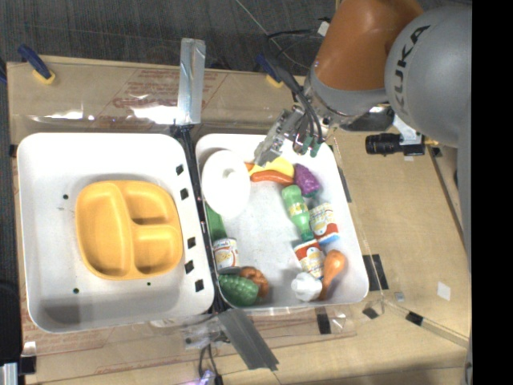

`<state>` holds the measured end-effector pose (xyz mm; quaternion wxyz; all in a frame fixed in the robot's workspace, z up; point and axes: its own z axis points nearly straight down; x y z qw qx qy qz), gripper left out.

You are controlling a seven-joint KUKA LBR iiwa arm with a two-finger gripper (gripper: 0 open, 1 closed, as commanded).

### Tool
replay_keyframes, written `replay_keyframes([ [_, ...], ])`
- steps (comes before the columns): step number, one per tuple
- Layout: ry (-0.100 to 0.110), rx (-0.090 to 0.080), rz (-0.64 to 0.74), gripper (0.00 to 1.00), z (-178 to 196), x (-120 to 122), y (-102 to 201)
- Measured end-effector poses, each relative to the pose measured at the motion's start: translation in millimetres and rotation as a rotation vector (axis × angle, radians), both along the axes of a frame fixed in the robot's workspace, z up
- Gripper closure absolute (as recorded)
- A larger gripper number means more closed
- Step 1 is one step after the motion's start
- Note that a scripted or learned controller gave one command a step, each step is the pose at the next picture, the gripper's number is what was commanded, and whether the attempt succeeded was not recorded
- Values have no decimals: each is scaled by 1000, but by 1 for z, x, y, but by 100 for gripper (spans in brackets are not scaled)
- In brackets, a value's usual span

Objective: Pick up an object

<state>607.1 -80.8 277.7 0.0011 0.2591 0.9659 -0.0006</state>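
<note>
left bin (32, 215): yellow divided tray (128, 227) | right bin (353, 263): white disc (226, 181), purple toy (307, 179), green bottle (297, 209), small can (225, 253), orange toy (333, 267) | gripper (276, 147) over right bin's far edge, finger state cannot tell

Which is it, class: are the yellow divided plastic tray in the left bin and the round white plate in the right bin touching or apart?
Apart. The camera view shows the yellow divided tray and the white plate in separate bins, with both bin walls between them.
</note>
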Motion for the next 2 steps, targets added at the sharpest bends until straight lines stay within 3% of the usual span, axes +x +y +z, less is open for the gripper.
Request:
replay_keyframes([
  [1,3,1,-234,100,-18,-97,-35],
  [2,0,2,-408,100,3,-68,-8],
])
